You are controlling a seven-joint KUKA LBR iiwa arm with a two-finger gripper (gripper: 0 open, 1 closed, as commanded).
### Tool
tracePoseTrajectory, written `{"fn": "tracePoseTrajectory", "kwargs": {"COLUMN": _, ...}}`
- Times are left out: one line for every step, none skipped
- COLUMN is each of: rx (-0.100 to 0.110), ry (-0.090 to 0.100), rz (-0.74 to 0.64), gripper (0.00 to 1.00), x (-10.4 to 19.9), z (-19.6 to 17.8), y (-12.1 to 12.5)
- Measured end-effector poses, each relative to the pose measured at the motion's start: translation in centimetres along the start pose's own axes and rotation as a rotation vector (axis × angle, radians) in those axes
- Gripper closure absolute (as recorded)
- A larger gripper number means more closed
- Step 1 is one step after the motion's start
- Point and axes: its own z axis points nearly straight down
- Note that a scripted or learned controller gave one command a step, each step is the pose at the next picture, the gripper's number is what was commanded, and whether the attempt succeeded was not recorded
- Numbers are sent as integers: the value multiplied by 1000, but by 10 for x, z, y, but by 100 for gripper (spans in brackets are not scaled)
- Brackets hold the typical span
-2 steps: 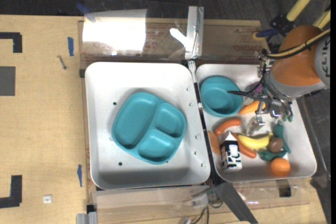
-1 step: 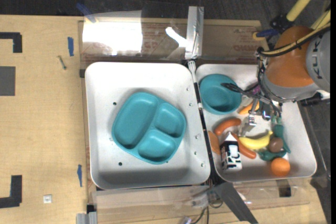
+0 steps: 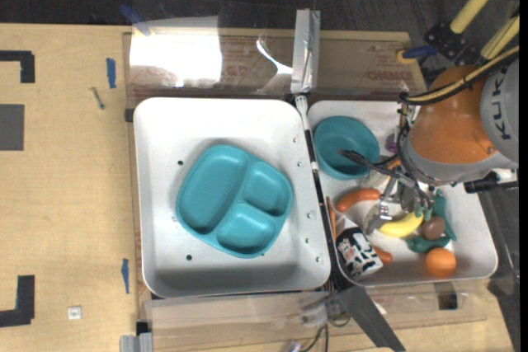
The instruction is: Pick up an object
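Gripper [image 3: 394, 206] hovering over banana [image 3: 402, 225] in right bin [image 3: 487, 247]; finger state unclear; descending centred, avoiding orange [image 3: 440, 261].

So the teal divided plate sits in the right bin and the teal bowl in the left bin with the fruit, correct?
Swapped. The camera view shows the plate in the left bin, and the bowl in the right bin with the fruit.

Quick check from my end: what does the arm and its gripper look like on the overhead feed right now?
The arm is grey with a wide orange band above the wrist and part of a dark letter on its casing. A black and a yellow cable run along it. The gripper is a small silver metal piece with dark parts.
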Motion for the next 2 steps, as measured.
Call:
{"fn": "tracePoseTrajectory", "kwargs": {"rx": 16, "ry": 41, "rz": -74, "gripper": 0, "x": -26, "z": 2, "y": -10}}
{"fn": "tracePoseTrajectory", "kwargs": {"rx": -5, "ry": -2, "rz": -9, "gripper": 0, "x": 55, "z": -1, "y": -6}}
